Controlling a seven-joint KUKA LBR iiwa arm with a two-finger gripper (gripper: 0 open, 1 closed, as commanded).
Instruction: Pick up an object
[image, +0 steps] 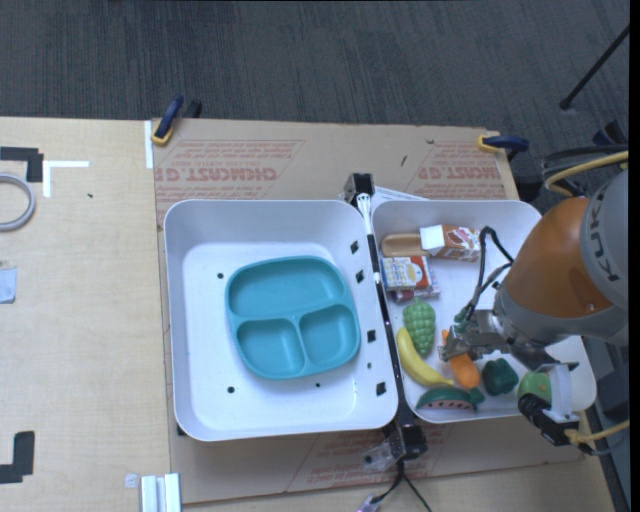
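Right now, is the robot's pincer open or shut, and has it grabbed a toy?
Pincer: cannot be told; it is low in the right bin, just above the orange carrot beside the banana.

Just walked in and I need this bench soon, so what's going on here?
A robot arm is reaching into the right bin, which holds toy food. Its gripper is low among the items, beside the banana and right over the carrot, with the green grapes close by. I can't tell if it has grabbed anything. The left bin holds a teal divided plate, with no food on it.
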